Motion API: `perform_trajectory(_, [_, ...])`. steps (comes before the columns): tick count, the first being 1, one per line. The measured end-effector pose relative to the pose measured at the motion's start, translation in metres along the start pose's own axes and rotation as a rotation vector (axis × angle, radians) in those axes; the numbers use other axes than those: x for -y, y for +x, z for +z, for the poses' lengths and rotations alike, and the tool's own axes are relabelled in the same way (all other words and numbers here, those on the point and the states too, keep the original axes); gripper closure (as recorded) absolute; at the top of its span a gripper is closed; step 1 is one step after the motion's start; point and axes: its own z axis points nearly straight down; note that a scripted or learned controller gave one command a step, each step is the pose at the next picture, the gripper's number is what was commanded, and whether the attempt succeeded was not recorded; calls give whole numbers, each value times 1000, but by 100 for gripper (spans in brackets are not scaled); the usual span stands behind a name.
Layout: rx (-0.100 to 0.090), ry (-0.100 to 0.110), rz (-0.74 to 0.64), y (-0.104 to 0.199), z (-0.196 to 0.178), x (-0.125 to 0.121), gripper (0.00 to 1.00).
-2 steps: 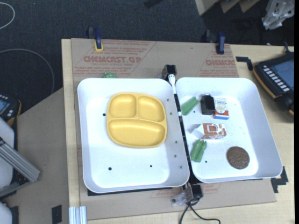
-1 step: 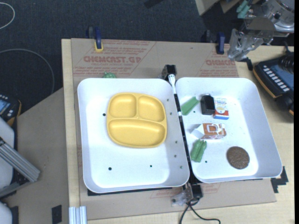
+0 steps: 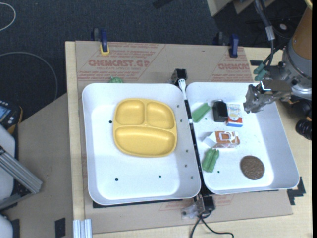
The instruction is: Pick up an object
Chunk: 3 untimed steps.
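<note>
Overhead, the claw (image 3: pixel 253 103) hangs above the upper right corner of the right bin (image 3: pixel 285 148); whether it is open or closed cannot be told, and nothing shows in its grip. Nearest lie a small red-and-white carton (image 3: pixel 235 115) and a black block (image 3: pixel 220 111), touching; farther off, an orange packet (image 3: pixel 227 139), two green pieces and a brown disc (image 3: pixel 252 167). Best bet: descend squarely over one item, clear of its neighbours.

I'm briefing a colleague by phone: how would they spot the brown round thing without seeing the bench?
Go to the right-hand white bin, then to its near right corner. The brown disc lies there flat and alone: it is the one round, dark brown item, unlike the green pieces and the printed packets beside it.
</note>
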Motion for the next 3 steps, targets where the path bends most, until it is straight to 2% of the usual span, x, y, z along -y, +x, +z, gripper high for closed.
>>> perform_trajectory(1, [-1,-25,-12,69,-104,17,100])
perform_trajectory(2, [1,-8,-10,131,-84,15,100])
perform_trajectory(3, [3,-2,-12,205,1,17,100])
